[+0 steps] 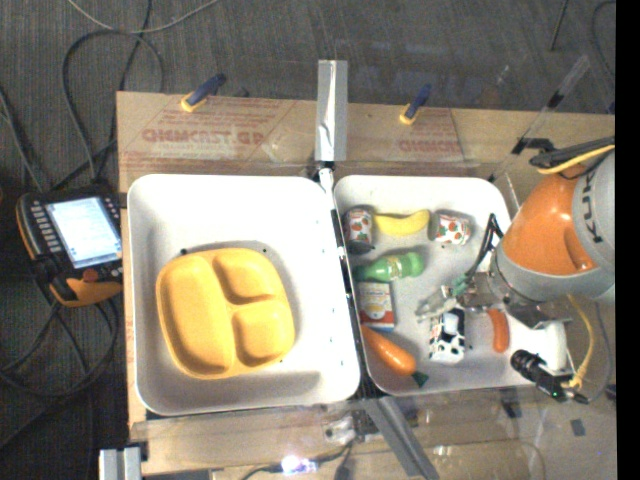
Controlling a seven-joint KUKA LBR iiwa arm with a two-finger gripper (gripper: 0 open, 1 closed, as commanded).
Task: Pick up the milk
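A: We see the arm (pixel 560 233) reaching in from the right, bent low over the right bin (pixel 480 190), orange band uppermost.

B: The gripper (pixel 448 303) hangs just above the milk (pixel 449 337), a cow-spotted carton near the bin's front edge, between the carrot (pixel 388 352) and a sausage (pixel 499 330).

A: We cannot tell whether the claw is apart or together. The yellow tray (pixel 228 310) sits in the left bin (pixel 150 218).
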